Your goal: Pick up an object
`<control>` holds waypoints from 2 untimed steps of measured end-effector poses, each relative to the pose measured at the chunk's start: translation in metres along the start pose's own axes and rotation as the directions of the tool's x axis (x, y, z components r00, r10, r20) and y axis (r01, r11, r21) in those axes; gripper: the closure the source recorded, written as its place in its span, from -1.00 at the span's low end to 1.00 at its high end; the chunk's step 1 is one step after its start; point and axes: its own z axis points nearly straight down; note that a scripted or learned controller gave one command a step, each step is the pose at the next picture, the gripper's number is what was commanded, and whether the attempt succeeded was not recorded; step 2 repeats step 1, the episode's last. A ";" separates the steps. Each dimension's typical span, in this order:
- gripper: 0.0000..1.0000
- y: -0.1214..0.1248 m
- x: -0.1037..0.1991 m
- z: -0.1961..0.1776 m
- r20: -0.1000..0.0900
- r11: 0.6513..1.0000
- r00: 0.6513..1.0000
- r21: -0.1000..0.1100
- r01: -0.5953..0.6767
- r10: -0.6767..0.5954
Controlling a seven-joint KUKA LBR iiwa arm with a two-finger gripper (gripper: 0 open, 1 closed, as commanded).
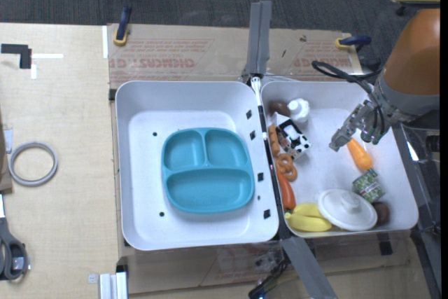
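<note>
My gripper (358, 138) hangs over the right side of the right bin (318, 124), its fingers spread open. An orange carrot (360, 155) lies just below the fingertips, its upper end between them, and nothing is lifted. Also lying in this bin are a green packet (367, 185), a white round lid (348, 210), a yellow banana (308, 218), a black-and-white cow toy (294, 136) and a small white bottle (299, 108).
The left bin (133, 150) holds a blue divided plate (208, 169). Orange pretzel-like rings (283, 160) and a red-orange sausage (287, 194) lie along the right bin's left wall. A brown ball (381, 212) sits in its front right corner. A tape roll (31, 163) lies on the bench at left.
</note>
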 end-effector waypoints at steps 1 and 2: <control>1.00 0.052 0.025 -0.051 0.000 0.992 0.992 0.001 -0.128 0.128; 1.00 0.052 0.025 -0.051 0.000 0.992 0.992 0.001 -0.128 0.128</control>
